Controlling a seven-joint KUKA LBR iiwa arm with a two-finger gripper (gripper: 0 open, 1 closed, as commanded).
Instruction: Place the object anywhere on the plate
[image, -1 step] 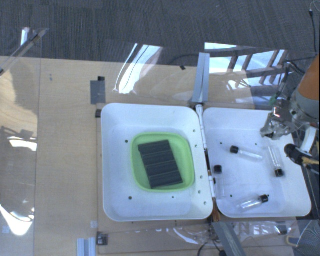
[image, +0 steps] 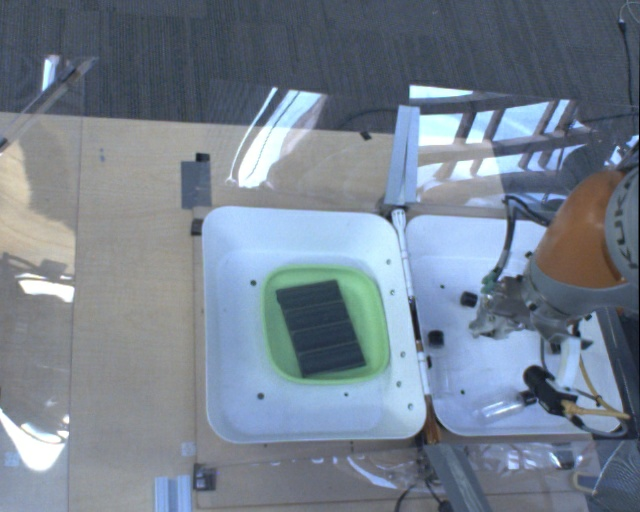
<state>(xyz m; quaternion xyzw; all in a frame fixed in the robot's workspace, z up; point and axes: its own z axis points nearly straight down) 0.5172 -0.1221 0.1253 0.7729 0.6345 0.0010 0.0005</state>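
A green plate (image: 372, 310) sits in the middle of the left bin (image: 230, 330). On the plate lies a dark grey ribbed rectangular object (image: 320, 328), flat and turned a little off square. My gripper (image: 492, 316) is over the right bin (image: 450, 400), well to the right of the plate and apart from the object. I see nothing between its fingers.
The arm's orange band (image: 590, 235) and grey wrist cover the right bin's right half. Cables and a black fitting (image: 540, 385) hang over that bin's front right corner. A metal post (image: 403, 160) stands behind the divide between the bins.
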